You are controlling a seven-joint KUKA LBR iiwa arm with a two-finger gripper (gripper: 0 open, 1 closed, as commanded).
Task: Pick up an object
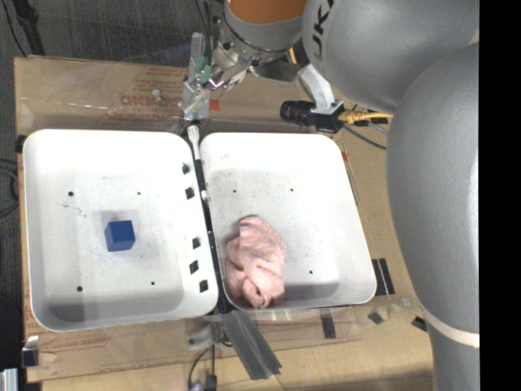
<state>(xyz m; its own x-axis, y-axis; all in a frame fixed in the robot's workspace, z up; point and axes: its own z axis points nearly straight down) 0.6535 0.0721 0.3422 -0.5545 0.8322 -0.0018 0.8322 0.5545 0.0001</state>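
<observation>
From my station I see the grey arm filling the right side and reaching across the top, its gripper poised above the far rim where the two white bins meet; the fingers are too small and cluttered for me to tell how far apart they stand, though nothing seems to sit between them. The right bin lies toward me from the fingers and holds a crumpled pink cloth near its front edge, well apart from the fingertips. In the left bin a small blue cube rests, farther off to the fingers' left.
</observation>
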